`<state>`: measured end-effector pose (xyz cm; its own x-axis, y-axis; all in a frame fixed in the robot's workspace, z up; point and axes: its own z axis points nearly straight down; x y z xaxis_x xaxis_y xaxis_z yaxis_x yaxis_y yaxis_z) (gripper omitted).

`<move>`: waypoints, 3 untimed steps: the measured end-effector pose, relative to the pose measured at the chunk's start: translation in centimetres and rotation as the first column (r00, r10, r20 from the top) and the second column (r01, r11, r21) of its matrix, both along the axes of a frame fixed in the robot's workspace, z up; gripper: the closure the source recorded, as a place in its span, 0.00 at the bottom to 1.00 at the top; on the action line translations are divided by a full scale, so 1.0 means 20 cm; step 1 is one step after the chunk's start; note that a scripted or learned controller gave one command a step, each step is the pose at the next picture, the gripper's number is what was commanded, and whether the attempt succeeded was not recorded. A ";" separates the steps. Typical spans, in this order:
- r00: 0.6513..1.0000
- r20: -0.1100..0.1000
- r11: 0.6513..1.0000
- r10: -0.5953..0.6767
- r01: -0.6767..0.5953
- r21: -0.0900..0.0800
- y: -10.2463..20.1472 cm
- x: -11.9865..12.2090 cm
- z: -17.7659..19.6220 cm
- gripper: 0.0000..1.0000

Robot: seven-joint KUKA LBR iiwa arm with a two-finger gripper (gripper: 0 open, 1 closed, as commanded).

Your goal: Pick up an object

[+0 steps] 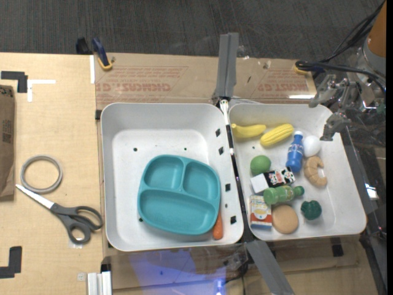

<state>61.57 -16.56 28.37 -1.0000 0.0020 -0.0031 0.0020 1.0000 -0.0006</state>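
The right bin (350,183) holds several toy items: a banana (247,130), a corn cob (277,134), a blue bottle (295,152), a white egg (312,145), a croissant (316,171), a lime (260,165), a green bottle (283,194), a small carton (260,212), a brown bun (285,219) and a broccoli piece (311,209). My gripper (323,114) hovers over the bin's far right corner, above and right of the egg. It is open and holds nothing.
The left bin (123,134) contains a teal divided plate (180,194), with an orange carrot (217,228) at its right edge. On the bench at left lie scissors (67,214) and a tape roll (41,173). Cables (344,48) hang near the arm.
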 end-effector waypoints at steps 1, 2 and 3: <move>0.993 0.009 0.993 0.122 -0.122 -0.003 0.07 -0.06 -0.82 0.00; 1.000 -0.009 1.000 0.021 -0.021 0.000 -0.15 0.12 -0.96 0.00; 0.997 0.001 0.997 -0.071 0.071 0.000 -0.01 0.01 -0.95 0.00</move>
